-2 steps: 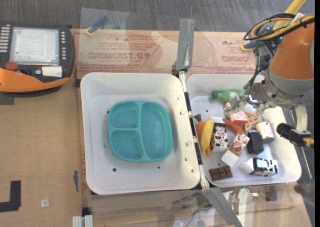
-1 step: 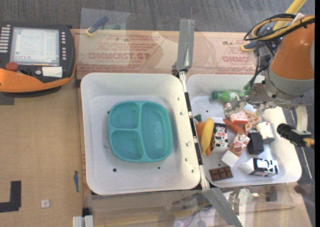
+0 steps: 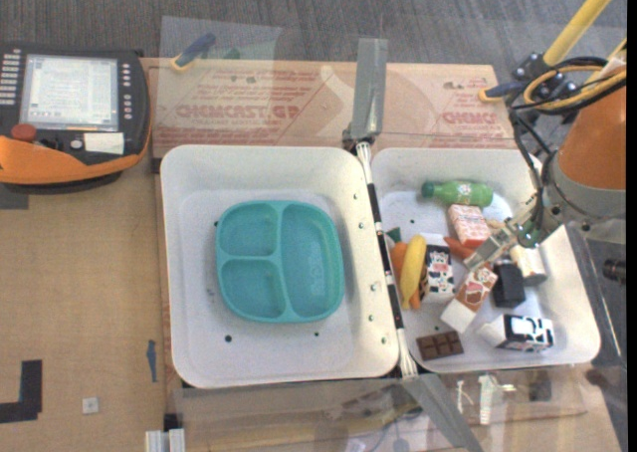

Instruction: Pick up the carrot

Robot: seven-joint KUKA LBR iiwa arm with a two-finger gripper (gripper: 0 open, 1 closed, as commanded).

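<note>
The carrot (image 3: 399, 261) is orange with a small green top and lies along the left side of the right bin (image 3: 577, 291). It presses against a yellow banana (image 3: 414, 267) on its right. My gripper (image 3: 516, 244) hangs low over the middle right of the same bin, beside an orange-red carton (image 3: 468, 226) and above a black object (image 3: 509, 284). It is well to the right of the carrot, with nothing seen in its hold.
The right bin also holds a green bottle (image 3: 456, 191), a cow-patterned carton (image 3: 438, 272), a small red box (image 3: 477, 287), a chocolate bar (image 3: 439, 344) and a black-and-white item (image 3: 527, 332). A teal divided plate (image 3: 280, 261) lies in the left bin (image 3: 189, 241).
</note>
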